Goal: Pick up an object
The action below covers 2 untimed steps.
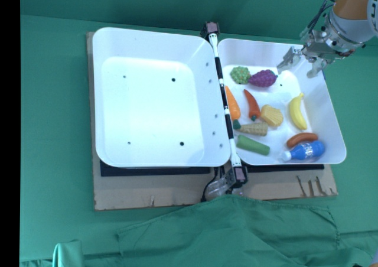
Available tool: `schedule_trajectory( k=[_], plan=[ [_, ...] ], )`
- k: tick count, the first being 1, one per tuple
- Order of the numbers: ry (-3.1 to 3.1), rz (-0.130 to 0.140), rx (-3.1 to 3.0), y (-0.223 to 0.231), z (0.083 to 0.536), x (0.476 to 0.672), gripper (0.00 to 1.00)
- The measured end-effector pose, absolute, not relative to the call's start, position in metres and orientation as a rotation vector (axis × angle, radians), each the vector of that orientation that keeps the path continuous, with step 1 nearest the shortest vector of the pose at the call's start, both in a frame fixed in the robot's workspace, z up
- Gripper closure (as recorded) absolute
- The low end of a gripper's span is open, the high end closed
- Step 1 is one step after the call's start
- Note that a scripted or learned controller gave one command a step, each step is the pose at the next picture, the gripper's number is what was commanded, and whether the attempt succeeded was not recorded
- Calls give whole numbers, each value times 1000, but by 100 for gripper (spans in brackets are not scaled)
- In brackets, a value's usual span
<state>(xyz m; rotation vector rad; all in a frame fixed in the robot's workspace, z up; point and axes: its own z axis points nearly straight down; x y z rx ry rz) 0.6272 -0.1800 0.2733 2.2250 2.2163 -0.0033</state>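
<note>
The right bin [331, 119] holds several toy foods: a green broccoli [240, 74], purple grapes [263, 78], an orange carrot [232, 103], a red chili [252, 104], a yellow banana [297, 112], a yellow waffle-like piece [271, 116], a corn cob [254, 129], a green cucumber [253, 145], a sausage [302, 139] and a blue bottle [305, 151]. My gripper [302, 64] hangs over the bin's far right corner, above and right of the grapes. Its fingers [289, 59] are spread open with nothing between them.
The left bin [109, 53] sits beside the right one, with a black-and-white divider bar [222, 97] between them. Both rest on a cardboard sheet [147, 199]. Green cloth [236, 230] covers the front of the bench.
</note>
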Motion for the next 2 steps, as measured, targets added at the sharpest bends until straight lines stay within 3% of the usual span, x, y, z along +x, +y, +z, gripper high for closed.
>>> schedule_trajectory(
  k=[2],
  plan=[
    [2212, 5, 2220, -189, 183, 621, 0]
  ],
)
